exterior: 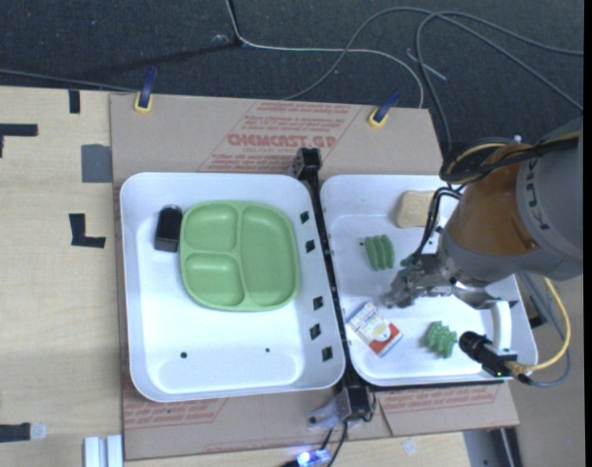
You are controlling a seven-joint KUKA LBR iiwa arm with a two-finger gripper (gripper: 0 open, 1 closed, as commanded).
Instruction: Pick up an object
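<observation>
From above, the arm comes in from the right over the right bin, and the gripper sits low near the middle of that bin's floor; how its jaws stand I cannot tell from this height, and nothing is visibly caught there. Just below and left of it lies a small red and white packet, tilted, its long axis running from upper left to lower right, close to the divider between the bins. Above the gripper a green ridged piece lies with its long axis nearly up and down the view, with bare white floor around it. A green leafy piece sits near the bin's front edge, right of the packet and apart from it. A tan block rests by the far rim, partly under the arm. In the left bin, a green divided plate takes the centre, a black object touches its left side, and open floor runs along the front wall.
</observation>
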